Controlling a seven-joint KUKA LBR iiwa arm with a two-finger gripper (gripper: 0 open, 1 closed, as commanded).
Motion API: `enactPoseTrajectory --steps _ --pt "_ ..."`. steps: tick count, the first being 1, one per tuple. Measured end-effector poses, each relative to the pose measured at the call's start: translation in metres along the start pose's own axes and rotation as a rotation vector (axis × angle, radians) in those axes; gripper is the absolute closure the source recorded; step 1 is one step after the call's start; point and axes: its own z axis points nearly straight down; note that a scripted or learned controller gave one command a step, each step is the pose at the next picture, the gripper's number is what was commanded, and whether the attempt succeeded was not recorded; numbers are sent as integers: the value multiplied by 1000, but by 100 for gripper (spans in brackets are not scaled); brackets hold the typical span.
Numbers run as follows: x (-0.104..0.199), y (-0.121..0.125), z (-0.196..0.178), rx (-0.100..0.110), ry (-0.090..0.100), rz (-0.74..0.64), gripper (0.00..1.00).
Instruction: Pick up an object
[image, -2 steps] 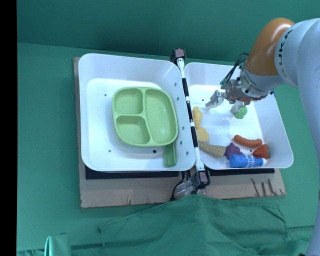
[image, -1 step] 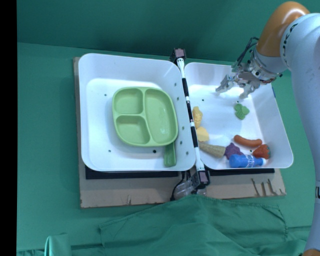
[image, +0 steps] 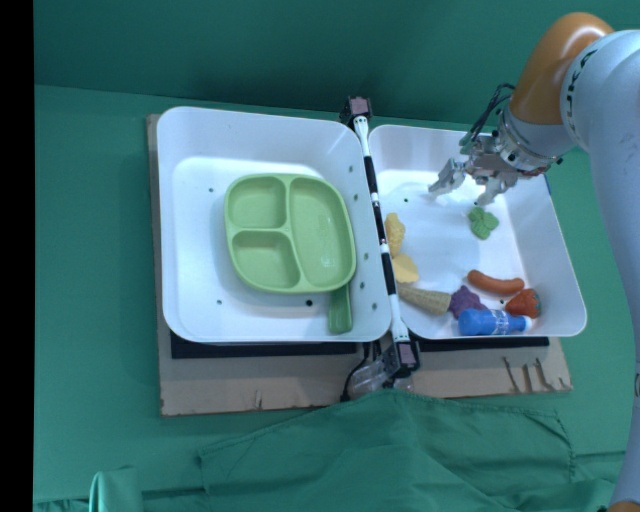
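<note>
In the upper right of the frame: the gripper (image: 468, 180) hangs over the right bin (image: 560, 262)
Fingers: spread apart, pinching nothing
Nearest piece: green toy (image: 483, 222), just below the gripper
Other pieces: sausage (image: 495, 283), blue bottle (image: 490, 322), cone (image: 425, 298) along the lower edge
Left bin (image: 190, 250): green divided plate (image: 290, 233)

Two white bins sit side by side on a cardboard sheet (image: 250, 390) over a green cloth (image: 90, 250). The left bin (image: 190, 135) holds a green divided plate (image: 290, 233) with three compartments, lying flat near the middle. A green spoon-like piece (image: 340, 312) lies just below the plate, near the bin's lower right corner. A black-and-white rod (image: 378, 225) runs between the bins. Rumpled green fabric (image: 400, 450) covers the foreground.
</note>
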Motion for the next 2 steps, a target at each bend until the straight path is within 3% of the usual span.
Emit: enactPoseTrajectory --steps 1,2 --pt "-33 -45 -1 -1 2 2 0" --pt "-32 -52 -1 -5 -1 -1 0"
